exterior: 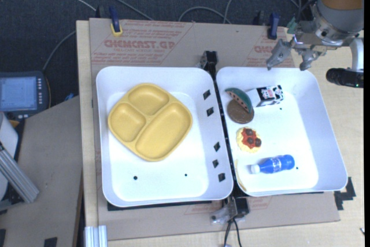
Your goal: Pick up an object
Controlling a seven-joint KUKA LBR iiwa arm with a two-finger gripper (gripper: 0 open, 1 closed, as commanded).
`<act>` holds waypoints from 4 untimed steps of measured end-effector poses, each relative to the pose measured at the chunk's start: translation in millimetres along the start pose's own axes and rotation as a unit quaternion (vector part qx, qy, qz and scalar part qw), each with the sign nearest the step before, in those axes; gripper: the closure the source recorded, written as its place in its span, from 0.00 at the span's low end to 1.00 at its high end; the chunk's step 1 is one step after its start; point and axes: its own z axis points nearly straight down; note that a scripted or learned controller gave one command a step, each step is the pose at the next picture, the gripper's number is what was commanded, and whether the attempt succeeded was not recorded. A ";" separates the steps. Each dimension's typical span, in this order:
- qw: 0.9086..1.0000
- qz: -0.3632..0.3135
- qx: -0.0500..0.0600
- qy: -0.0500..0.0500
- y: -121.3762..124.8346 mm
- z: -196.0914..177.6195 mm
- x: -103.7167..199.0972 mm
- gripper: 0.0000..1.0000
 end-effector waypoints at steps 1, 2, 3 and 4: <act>1.000 -0.001 -0.007 -0.001 1.9 -8.3 0.4 0.00; 1.000 -0.002 -0.005 -0.001 1.0 40.6 10.4 0.00; 1.000 0.000 -0.004 -0.001 -3.7 95.5 1.5 0.00; 1.000 -0.001 -0.007 -0.001 0.1 152.1 -6.4 0.00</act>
